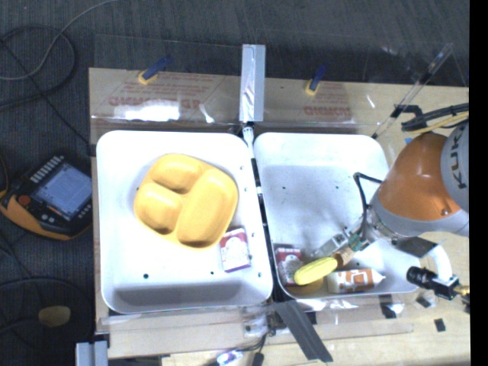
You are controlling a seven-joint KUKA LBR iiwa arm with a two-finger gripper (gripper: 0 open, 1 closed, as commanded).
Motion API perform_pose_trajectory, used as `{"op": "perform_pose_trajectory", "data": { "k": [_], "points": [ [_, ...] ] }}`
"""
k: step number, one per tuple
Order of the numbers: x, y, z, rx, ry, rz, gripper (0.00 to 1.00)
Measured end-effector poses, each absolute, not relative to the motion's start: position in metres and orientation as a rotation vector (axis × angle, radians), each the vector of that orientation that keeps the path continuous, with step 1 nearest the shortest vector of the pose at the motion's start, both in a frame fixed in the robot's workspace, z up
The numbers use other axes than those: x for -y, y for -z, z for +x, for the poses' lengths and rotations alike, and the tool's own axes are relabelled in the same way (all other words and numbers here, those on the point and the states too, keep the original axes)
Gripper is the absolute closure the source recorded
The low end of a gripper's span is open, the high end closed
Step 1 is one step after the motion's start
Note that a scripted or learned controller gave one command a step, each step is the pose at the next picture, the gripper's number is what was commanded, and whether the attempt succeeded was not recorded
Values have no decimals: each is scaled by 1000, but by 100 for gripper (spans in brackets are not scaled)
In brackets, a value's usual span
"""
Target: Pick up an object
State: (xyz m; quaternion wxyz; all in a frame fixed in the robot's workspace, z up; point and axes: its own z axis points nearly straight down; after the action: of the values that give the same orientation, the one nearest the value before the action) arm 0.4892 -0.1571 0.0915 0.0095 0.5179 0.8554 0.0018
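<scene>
1. We see 2 shallow white bins side by side; the left bin (122,204) holds a big yellow divided tray (185,199), smooth moulded plastic with rounded lobes, lying upside down by the look of its domed backs.
2. At the tray's 5 o'clock lies a small card packet (235,250), flat and printed in white and red, just beside the tray's edge.
3. The right bin (320,174) has its things crowded at 6 o'clock, probably because they slid or were dropped against the near wall: a red-and-white packet (287,260), a yellow banana-shaped toy (315,270) that looks smooth and curved, and a white-and-orange carton (354,280) lying flat at the toy's 3 o'clock.
4. The arm (415,189) reaches in from 3 o'clock, its orange band glossy and round, and the gripper (345,244) sits low over that pile, just at the banana toy's 1 o'clock.
5. We cannot tell how far the gripper is open, nor whether it has hold of anything; it is small and partly hidden.
6. We judge the banana toy the likely target, since the gripper points at it; its slick rounded skin and close neighbours could make the grasp slip.
</scene>
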Motion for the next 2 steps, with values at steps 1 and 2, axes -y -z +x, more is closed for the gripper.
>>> {"op": "perform_pose_trajectory", "data": {
  "k": [1, 2],
  "points": [
    [156, -103, 491, -2669, -12, 1616, 100],
    [129, -114, 497, -2827, 1, 1366, 100]
  ]
}}
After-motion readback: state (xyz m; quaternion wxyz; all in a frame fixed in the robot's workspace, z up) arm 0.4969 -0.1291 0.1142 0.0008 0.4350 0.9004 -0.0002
